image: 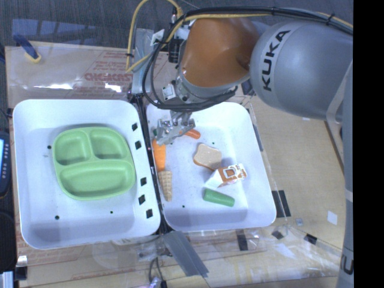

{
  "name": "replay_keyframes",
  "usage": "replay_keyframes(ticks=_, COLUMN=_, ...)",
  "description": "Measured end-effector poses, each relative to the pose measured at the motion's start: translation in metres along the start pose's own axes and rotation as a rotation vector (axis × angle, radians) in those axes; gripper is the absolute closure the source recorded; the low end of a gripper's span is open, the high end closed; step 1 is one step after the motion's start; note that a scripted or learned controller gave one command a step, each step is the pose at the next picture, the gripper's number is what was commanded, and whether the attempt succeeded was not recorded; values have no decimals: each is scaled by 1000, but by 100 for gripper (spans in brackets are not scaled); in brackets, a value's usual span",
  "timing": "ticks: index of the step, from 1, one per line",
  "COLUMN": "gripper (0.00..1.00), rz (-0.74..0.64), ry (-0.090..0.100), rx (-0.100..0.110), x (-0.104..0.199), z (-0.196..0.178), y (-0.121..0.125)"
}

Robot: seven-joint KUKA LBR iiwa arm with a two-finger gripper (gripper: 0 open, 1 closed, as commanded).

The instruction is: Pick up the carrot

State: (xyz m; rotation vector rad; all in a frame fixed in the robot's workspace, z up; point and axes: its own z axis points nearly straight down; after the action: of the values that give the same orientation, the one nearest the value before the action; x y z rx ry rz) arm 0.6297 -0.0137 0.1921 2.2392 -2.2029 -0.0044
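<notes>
Carrot [159, 154] lies in the right bin [255, 161], against its left wall, orange, long axis running up-down in the view, just below and slightly left of the jaws [174, 129]. Jaws sit low over the bin's upper left area, metal fingers pointing down-left; cannot tell if they are wide or narrow, nothing seen clamped between them. Carrot's top end is just beside the fingertips, contact unclear. Small orange piece [192, 134] lies just right of the jaws. Cone [165, 185], tan and ridged, lies directly below the carrot, further from the jaws, along the same wall. Bread slice [207, 156] sits down-right of the jaws, mid bin. Carton [231, 174], white with orange print, is beyond the bread, further down-right, tilted. Green block [218, 197] lies below the carton, farthest from the jaws in this bin. Left bin [24, 161] holds a green divided tray [93, 164], well left of the jaws. Arm [300, 59], grey with KUKA lettering and an orange band, comes in from above-right of the jaws, with yellow and black cables [147, 41] looping up-left of them. Both bins rest on the bench [300, 221].
</notes>
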Motion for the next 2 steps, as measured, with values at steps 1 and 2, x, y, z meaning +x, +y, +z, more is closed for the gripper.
replay_keyframes(ticks=1, gripper=100, rz=-667, ry=-1, rx=3, x=-48, z=0, y=-27)
replay_keyframes(ticks=2, gripper=100, rz=-1259, ry=2, rx=8, x=-58, z=-92, y=-28)
